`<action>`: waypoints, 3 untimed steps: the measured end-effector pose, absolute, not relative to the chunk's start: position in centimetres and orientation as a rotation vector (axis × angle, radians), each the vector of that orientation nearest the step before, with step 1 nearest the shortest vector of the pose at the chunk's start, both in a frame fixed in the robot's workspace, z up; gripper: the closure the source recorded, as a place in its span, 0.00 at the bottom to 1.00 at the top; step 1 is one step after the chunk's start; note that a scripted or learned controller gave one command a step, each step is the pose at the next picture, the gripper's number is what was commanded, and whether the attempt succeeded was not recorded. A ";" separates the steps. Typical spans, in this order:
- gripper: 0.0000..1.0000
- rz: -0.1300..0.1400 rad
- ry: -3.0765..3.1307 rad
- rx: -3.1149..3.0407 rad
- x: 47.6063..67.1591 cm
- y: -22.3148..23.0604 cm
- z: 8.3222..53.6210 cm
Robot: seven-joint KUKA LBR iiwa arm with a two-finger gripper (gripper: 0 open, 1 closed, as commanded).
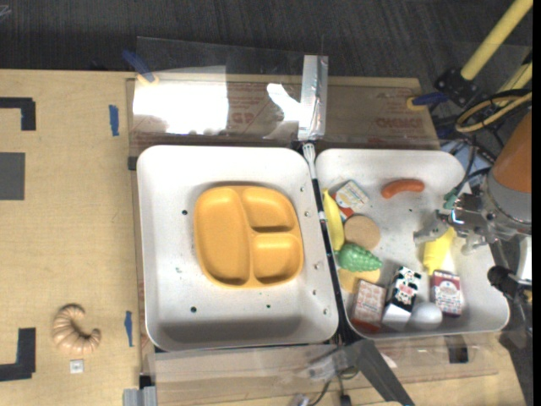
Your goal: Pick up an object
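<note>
Cardboard-topped bench (59,227), matte tan, black tape marks at its left edge. Left shallow white plastic bin (161,184), glossy with rounded corners, holds a smooth yellow three-compartment tray (248,233), well left of the gripper. Right white bin (439,169) is cluttered; its right rim is partly covered by the grey arm with orange band (516,172), itself cut off by the frame edge. Two-finger metal gripper (448,218) sits over the right side of that bin, just above a yellow plastic bottle-like piece (438,252); cannot tell how far the fingers are spread, and nothing is visibly between them. Up-left of the fingers: orange-red sausage-shaped toy (402,188). Left: round tan disc (362,229), yellow banana (333,223), bumpy green-yellow toy (358,259). Below: small red-and-white carton (446,293), black-and-white box (407,286), brownish printed packet (368,301); labels too small to read. Far left on the bench: ridged tan croissant toy (76,328).
</note>
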State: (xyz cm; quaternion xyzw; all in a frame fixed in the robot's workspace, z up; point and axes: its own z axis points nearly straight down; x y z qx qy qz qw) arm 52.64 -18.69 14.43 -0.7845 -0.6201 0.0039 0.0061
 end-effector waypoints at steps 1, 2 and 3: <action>1.00 0.011 -1.938 -2.456 52.7 -18.8 15.2; 0.00 0.012 -1.938 -2.455 52.7 -18.7 15.2; 0.00 0.001 -2.134 -2.299 53.4 -19.9 9.5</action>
